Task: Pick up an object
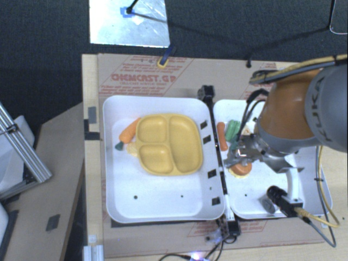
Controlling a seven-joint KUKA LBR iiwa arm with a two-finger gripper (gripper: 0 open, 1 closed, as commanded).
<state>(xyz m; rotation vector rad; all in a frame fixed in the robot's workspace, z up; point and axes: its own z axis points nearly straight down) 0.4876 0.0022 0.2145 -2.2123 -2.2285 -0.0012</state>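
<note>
Two shallow white bins sit side by side on a cardboard sheet (145,78) with red lettering, in the middle of the frame. The left bin (163,208) holds a yellow divided plate (166,144) with three compartments, lying flat just above the bin's centre. A carrot (129,130) lies at a slant against the plate's upper left edge, its green end pointing toward the lower left. The arm (293,113), grey with its orange band, comes in from the right edge of the frame and covers much of the right bin (251,201). Its gripper (237,157) is low over the left half of that bin, close to the divider between the two bins. Directly under it, and partly hidden by it, is an orange round piece (241,171) resting on the bin floor. From this angle it is not possible to say whether the pincer is spread apart or drawn together, nor whether it touches the piece. Just above the gripper, in the upper left part of the right bin, a red-orange sausage (222,136) lies lengthwise along the divider. A green piece (233,129) lies just beside it on its right. In the upper left of the frame, a shiny metal sheet (128,16) lies on the dark floor, well apart from the bins.
</note>
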